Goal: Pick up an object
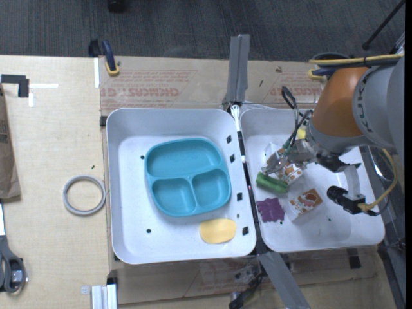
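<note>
My gripper (pixel 282 164) hangs low in the right bin (pixel 335 237), near its left side. Right beneath and beside it lies a small white and brown packet (pixel 294 172), and a green oblong thing (pixel 271 183) lies just to the lower left. A purple piece (pixel 270 209) rests near the bin's front left. A small white carton with a red and orange picture (pixel 304 203) lies right of it. The gripper's body hides the spot where it meets the packet.
The left bin (pixel 122 192) holds a blue three-part plate (pixel 187 176) and a yellow oval thing (pixel 217 230). A grey ring (pixel 84 194) and scissors (pixel 11 269) lie on the bench at the left. The arm's orange band (pixel 341 102) stands over the right bin's back.
</note>
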`<act>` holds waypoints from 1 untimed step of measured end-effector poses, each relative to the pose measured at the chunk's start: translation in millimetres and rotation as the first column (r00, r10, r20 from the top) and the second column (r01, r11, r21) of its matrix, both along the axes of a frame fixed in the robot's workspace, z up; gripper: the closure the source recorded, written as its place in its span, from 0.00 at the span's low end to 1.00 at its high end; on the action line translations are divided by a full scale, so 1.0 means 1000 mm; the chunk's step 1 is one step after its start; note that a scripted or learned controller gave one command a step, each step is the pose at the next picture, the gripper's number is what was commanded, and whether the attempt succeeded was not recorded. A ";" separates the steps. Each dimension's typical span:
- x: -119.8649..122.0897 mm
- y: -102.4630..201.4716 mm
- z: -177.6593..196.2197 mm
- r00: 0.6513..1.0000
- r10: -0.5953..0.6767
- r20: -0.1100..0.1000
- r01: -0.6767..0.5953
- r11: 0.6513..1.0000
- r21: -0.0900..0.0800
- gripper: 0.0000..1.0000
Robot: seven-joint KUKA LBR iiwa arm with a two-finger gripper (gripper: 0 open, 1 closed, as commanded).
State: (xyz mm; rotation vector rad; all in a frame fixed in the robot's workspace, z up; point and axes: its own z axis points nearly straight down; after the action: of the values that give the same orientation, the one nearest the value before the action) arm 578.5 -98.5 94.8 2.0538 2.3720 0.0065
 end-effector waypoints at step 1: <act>-0.025 -0.015 0.016 0.994 0.105 -0.008 -0.105 0.994 0.000 0.00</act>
State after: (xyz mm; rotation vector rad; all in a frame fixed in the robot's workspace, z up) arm 553.9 -113.2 110.6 1.9299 2.4809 -0.0021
